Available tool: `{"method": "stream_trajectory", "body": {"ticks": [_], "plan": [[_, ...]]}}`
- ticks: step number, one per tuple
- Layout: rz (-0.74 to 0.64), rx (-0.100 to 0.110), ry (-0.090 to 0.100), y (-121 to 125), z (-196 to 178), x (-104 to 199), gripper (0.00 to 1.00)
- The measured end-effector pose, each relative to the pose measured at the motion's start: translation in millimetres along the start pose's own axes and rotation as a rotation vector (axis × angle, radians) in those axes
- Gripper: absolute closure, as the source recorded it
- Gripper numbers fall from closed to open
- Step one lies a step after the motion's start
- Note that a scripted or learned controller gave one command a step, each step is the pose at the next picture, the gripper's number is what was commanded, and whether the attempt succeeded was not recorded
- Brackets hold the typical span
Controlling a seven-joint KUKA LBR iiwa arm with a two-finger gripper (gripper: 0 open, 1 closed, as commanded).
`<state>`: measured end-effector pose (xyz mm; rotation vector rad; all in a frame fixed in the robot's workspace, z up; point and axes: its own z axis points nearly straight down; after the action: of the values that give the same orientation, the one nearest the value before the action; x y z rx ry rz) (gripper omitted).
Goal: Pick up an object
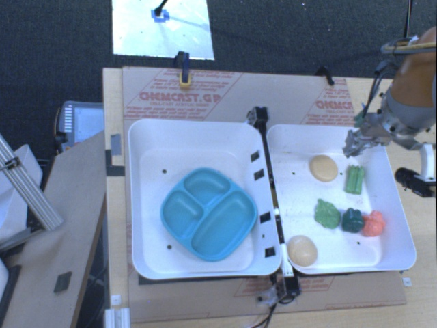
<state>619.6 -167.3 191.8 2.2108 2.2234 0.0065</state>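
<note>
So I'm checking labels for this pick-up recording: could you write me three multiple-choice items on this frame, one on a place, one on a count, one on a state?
1. Where does the blue divided plate lie?
A. in the left bin
B. in the right bin
C. on the cardboard outside both bins

2. How many loose items lie in the right bin?
A. two
B. four
C. six

3. What is the gripper doing?
A. lifting the plate
B. hanging over the right bin's far edge, holding nothing that can be seen
C. pressing on the orange item

Answers:
1. A: the plate sits in the middle of the left bin.
2. C: two beige rounds, a green block, a light green piece, a dark green piece and an orange piece.
3. B: it hangs above the upper right of the bin, apart from every item.
</note>
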Motion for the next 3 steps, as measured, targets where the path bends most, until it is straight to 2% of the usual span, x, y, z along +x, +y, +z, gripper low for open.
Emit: {"method": "stream_trajectory", "body": {"ticks": [1,2,3], "plan": [[0.001,0.001,-0.001,4.0,-46.1,-6.3,1.00],[0.000,0.000,0.000,-2.0,-106.5,-3.5,1.00],[-0.002,0.006,0.002,-6.0,-102.3,39.3,1.00]]}}
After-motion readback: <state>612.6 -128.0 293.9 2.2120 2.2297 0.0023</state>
